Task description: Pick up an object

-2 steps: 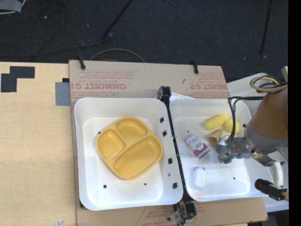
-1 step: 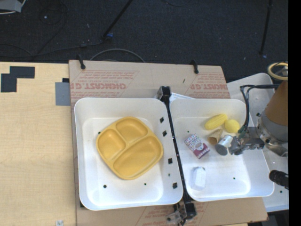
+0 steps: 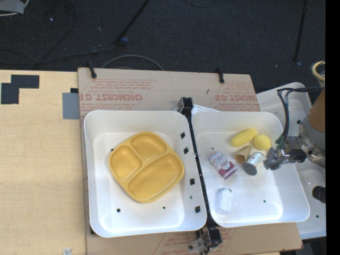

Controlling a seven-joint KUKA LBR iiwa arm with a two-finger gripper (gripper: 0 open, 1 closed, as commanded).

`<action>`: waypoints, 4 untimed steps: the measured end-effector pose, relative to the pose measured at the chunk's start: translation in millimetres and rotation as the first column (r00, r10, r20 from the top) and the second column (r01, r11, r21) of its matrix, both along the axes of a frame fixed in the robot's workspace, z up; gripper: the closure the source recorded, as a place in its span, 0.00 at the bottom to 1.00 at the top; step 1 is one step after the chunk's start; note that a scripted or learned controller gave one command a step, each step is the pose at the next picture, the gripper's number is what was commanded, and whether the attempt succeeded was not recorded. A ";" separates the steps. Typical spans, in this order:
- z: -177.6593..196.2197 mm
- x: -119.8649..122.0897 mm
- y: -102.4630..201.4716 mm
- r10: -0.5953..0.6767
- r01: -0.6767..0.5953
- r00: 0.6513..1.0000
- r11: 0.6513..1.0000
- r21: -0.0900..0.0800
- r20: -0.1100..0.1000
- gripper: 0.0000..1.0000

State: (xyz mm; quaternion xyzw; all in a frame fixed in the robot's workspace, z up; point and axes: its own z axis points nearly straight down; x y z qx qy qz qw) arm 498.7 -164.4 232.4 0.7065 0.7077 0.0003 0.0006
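Grey cylinder (image 3: pixel 253 162) tilted, end facing lower-left.

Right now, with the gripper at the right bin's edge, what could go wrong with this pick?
1. The gripper sits beside a tight cluster: small metal cup, yellow ball, yellow lemon-shaped piece. Closing could nudge them rather than grasp one.
2. The cup lies tipped and may roll.
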 end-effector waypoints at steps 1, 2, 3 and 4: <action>-9.0 0.9 45.9 0.002 -0.002 1.000 1.000 0.003 -0.005 1.00; -12.2 3.8 88.9 0.003 -0.003 1.000 1.000 0.003 -0.005 1.00; -20.6 5.3 137.3 0.003 -0.003 1.000 1.000 0.003 -0.006 1.00; -23.0 14.6 184.1 0.002 -0.002 1.000 1.000 0.002 -0.005 1.00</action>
